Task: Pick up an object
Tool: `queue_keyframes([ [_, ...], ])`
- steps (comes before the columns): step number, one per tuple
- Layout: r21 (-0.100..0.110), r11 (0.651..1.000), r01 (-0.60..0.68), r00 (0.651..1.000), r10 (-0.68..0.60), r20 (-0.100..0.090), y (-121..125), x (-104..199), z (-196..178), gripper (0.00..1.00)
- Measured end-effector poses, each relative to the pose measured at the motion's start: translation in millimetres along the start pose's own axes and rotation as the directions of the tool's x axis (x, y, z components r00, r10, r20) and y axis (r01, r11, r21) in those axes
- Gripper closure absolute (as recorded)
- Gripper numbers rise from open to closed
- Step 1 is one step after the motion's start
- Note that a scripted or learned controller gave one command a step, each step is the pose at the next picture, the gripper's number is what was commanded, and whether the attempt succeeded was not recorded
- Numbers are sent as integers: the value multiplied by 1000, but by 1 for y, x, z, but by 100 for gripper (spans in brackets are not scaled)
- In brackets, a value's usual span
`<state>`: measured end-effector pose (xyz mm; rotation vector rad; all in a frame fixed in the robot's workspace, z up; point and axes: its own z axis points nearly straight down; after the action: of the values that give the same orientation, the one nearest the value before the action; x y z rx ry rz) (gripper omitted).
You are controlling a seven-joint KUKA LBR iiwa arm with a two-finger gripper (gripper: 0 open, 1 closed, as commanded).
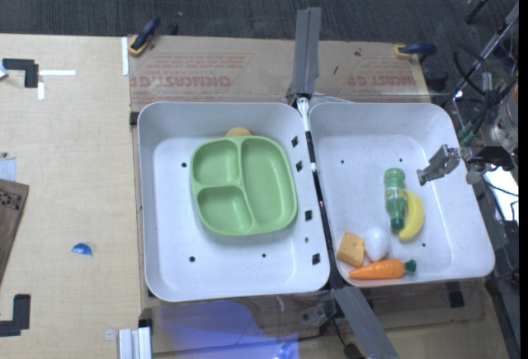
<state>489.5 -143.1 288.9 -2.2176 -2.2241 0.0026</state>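
The right bin (363, 139) holds a green bottle (394, 194) lying next to a yellow banana (412, 215). Near its front edge lie a white egg (376, 243), an orange cheese block (351, 248) and a carrot (381, 269). My gripper (439, 164) hovers at the right side of this bin, up and to the right of the bottle, touching none of the objects. Nothing hangs from it.
The left bin (165, 209) carries a green divided plate (244, 184), with a small yellowish object (238, 132) peeking out behind its far edge. A grey divider (307, 52) rises between the bins at the back. Cables and rig parts (487, 85) crowd the right edge.
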Motion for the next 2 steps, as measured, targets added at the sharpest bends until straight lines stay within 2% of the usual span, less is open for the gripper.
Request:
queue_keyframes([
  [1,0,994,107,994,-107,-1,58,-14,159,0],
  [2,0,995,96,995,-96,-2,47,-28,198,0],
])
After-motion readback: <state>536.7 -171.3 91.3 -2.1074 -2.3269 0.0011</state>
